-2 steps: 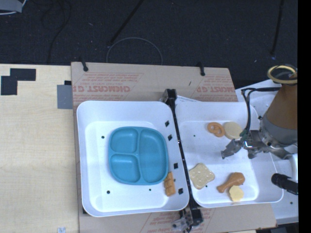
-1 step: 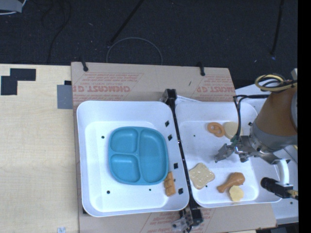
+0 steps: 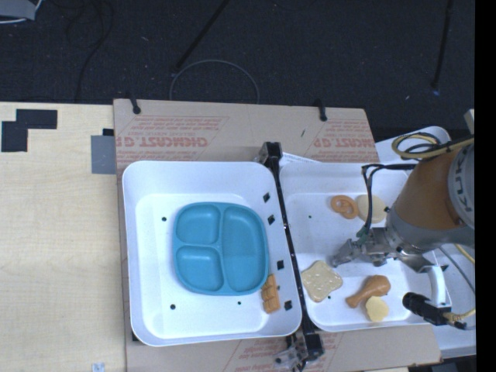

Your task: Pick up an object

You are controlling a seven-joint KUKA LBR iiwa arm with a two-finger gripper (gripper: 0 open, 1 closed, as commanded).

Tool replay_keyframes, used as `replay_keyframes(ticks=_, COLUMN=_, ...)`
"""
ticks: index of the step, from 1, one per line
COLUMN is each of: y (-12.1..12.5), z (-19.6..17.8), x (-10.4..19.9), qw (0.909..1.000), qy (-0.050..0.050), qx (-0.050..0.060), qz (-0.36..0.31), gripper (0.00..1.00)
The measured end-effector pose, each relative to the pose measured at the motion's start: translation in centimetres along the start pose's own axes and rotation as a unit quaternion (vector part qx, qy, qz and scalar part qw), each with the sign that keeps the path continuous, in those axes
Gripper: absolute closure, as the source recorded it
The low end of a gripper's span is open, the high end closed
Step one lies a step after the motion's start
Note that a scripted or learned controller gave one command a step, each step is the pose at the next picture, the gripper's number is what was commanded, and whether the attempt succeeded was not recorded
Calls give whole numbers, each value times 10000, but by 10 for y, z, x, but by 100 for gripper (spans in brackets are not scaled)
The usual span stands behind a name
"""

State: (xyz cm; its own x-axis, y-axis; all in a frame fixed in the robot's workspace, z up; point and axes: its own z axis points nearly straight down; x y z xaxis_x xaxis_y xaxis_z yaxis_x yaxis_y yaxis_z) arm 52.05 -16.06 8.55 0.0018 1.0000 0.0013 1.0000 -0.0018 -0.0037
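The right bin holds several toy food pieces: a pale slice of toast, a brown drumstick, a small yellow round piece, an orange curled piece and a pale piece partly hidden by the arm. My gripper hangs low over the middle of this bin, just above and to the right of the toast and left of the drumstick. Nothing is visibly held in it. The arm's orange band covers the bin's right side.
The left bin holds a blue divided plate, with a small orange food piece by its right wall. A black divider runs between the bins. Cables lie at the far right.
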Motion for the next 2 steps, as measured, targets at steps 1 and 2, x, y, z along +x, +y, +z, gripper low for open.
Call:
replay_keyframes(ticks=1, y=1, z=-13, x=-2, qw=10000, qy=-2, qx=-10, qz=27, gripper=100)
replay_keyframes(ticks=2, y=5, z=-57, x=3, qw=10000, qy=-6, qx=-24, qz=-15, gripper=100)
